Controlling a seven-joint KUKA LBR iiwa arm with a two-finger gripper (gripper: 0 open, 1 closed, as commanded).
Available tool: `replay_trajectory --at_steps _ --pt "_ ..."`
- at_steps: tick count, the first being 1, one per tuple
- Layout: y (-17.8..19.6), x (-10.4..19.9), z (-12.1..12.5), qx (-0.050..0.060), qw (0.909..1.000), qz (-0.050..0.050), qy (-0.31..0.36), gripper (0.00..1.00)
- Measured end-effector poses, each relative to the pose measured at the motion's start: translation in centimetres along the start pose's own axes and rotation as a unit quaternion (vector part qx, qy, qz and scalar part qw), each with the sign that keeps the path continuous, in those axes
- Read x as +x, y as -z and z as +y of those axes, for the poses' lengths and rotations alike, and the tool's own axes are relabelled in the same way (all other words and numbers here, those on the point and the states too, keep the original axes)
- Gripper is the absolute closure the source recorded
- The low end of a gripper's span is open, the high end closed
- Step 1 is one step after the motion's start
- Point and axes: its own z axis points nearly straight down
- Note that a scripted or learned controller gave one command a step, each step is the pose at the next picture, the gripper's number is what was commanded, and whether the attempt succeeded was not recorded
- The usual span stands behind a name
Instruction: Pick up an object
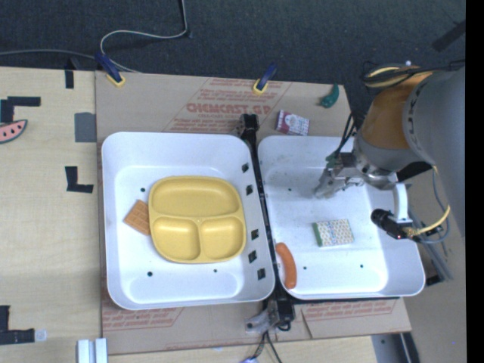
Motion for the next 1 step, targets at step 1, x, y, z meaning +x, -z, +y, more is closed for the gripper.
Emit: replay_trajectory --at_steps 1 --pt "-0.01 0.00 0.00 0.000 1.0000 0.000 0.000 0.00"
